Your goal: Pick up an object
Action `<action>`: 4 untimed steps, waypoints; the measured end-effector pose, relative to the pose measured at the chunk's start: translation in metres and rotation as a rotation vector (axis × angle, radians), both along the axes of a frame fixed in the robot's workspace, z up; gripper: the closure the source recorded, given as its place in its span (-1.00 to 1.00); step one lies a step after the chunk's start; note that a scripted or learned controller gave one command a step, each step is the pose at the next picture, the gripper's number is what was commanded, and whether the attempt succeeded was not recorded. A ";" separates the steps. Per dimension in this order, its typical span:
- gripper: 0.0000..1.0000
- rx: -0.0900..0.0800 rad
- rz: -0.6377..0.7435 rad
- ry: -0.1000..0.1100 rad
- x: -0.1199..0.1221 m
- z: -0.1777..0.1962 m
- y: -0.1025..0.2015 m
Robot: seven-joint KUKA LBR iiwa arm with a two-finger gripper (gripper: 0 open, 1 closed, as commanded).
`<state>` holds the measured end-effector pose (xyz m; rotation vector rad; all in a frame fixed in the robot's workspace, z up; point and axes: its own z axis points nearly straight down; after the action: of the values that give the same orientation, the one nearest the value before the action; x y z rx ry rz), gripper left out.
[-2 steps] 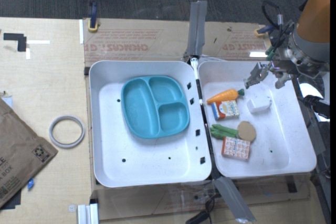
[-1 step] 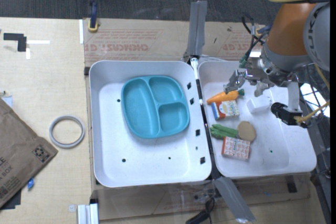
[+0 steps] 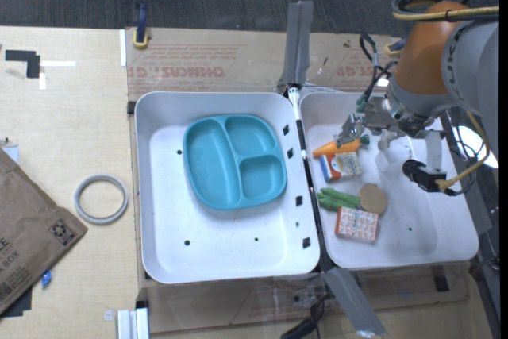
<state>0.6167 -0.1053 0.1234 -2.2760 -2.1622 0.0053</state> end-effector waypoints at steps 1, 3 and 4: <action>-1.00 0.000 -0.034 -0.004 0.033 -0.032 0.007; 1.00 0.000 0.147 -0.005 0.006 -0.021 0.009; -1.00 0.000 0.147 -0.004 0.006 -0.022 0.009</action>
<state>0.6224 -0.0959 0.1019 -2.1128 -2.3265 0.0007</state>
